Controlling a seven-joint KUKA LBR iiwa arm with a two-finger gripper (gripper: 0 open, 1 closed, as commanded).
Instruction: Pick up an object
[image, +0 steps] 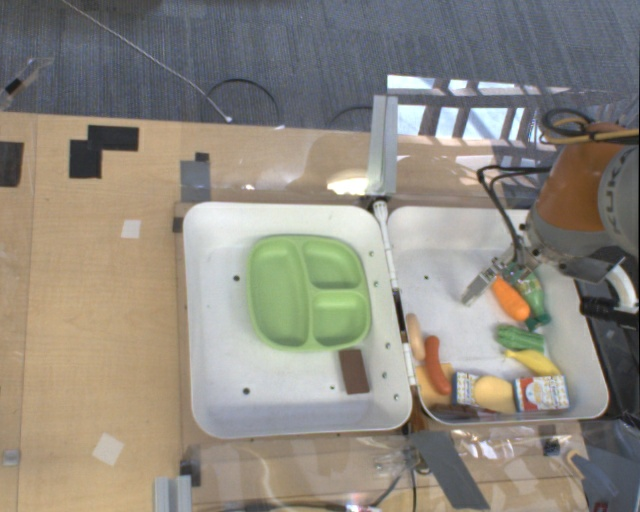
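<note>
My gripper (493, 283) hangs low in the right bin (440, 250), at its right middle, and looks open. One grey finger (475, 290) angles down to the left; the other is by the top of an orange toy carrot (511, 299). The carrot lies just right of the gap, not clearly between the fingers. A green toy (537, 300) lies against the carrot's right side. Below them are a green vegetable (519, 338) and a yellow banana (537, 361).
Along the right bin's front lie a red sausage (432, 352), a small printed box (465, 386), a yellow round toy (493, 392) and a red-and-white carton (543, 393). The left bin (215, 300) holds a green divided plate (305, 292) and a brown block (352, 371).
</note>
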